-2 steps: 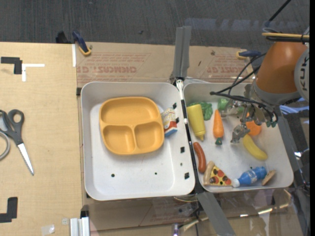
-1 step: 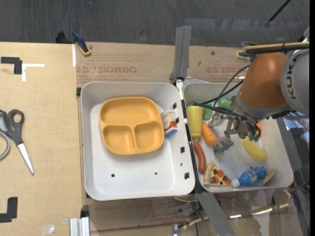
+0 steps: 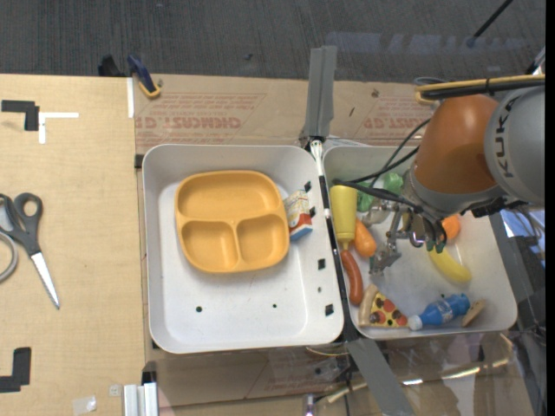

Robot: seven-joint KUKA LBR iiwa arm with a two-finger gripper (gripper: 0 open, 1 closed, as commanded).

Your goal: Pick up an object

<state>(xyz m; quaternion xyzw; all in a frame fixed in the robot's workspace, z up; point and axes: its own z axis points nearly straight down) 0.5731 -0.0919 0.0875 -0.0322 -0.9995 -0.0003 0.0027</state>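
My gripper point(image 3: 406, 248) hangs low over the middle of the right bin point(image 3: 494, 306), open, with nothing between its fingers. Around it lie toy foods: a yellow bottle point(image 3: 343, 211) and an orange carrot point(image 3: 365, 240) to its left, a red sausage point(image 3: 354, 277) below them, a banana point(image 3: 452, 266) just to its right, a pizza slice point(image 3: 381, 310) and a blue bottle point(image 3: 442, 310) near the front wall. A green piece point(image 3: 393, 182) and an orange piece point(image 3: 451, 227) peek out from under the wrist.
The left bin point(image 3: 234, 319) holds a yellow divided plate point(image 3: 232, 219) and a small red, white and blue item point(image 3: 299, 217) by its right wall. Scissors point(image 3: 30, 241) lie on the cardboard at far left. A blue clamp point(image 3: 144, 76) sits at the back.
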